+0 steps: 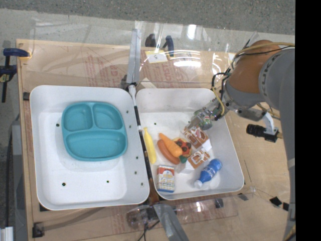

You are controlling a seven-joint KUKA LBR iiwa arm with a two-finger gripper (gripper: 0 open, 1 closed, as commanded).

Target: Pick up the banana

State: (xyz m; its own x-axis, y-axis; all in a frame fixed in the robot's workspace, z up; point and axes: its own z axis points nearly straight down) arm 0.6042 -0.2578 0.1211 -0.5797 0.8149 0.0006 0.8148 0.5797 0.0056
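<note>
- Metal two-finger gripper [203, 119] on the grey arm hangs over the right white bin [228, 129], upper-right part, near its right wall. Too small and blurred at this slant to tell how it stands; nothing visibly in it.
- Directly below the gripper: small brown-and-white snack packet [196, 134], a second like it [199, 157] toward the bin's front edge. Both sit between the gripper and the target.
- Target: yellow toy banana [149, 145] lies lengthwise hard against the right bin's left wall, just by the divider between the bins. Not picked yet; well apart from the gripper, across the bin.
- Just beside the banana, toward mid-bin: orange plastic carrot-like pieces [169, 149] with a small red-and-dark cluster [184, 146] touching them.
- Front edge of right bin: small red-and-white carton [166, 177]; front-right corner: blue plastic bottle with white cap [208, 172].
- Left white bin [50, 185] holds one teal three-compartment plastic plate [94, 130], upper half of the bin; compartments look bare.
- Risks, my read:
  - Banana tight to the wall: little room for a finger on that side, so one finger may land on the rim or the divider and the close slips off.
  - Carrot pieces crowd the other side: a slightly off descent grabs orange instead of yellow, or shoves both.
  - Banana is narrow and smooth: a grasp along its length likely closes on air; needs to go across it.
  - Traverse from here passes over the packets; too low drags them.
</note>
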